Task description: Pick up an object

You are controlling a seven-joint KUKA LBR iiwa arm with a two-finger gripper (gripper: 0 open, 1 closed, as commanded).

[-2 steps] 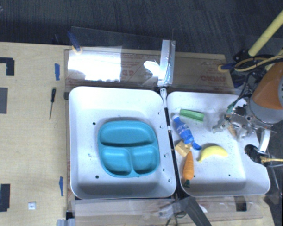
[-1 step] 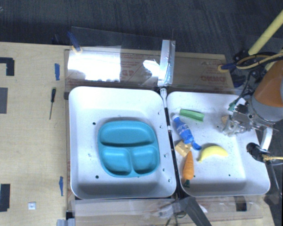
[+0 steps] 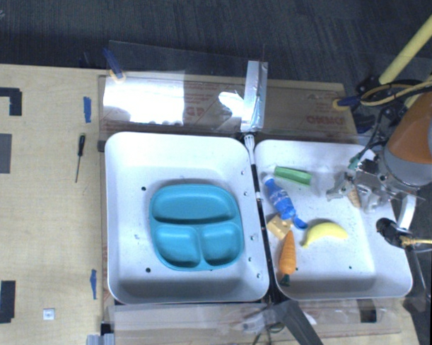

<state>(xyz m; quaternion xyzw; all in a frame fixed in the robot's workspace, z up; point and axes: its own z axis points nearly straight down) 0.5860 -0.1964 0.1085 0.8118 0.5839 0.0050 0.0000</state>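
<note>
In the right bin (image 3: 382, 276), banana (image 3: 324, 231) lying crosswise, carrot (image 3: 288, 254) lengthwise.

Wooden bench (image 3: 37, 218) bears two white bins (image 3: 123, 200).

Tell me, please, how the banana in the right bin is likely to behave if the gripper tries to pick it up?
The banana looks smooth and curved, so it may slip or swivel between two fingers. It lies flat on the bin floor with room around it, so a push would probably spin it rather than roll it. It looks like a toy, so probably light.
</note>
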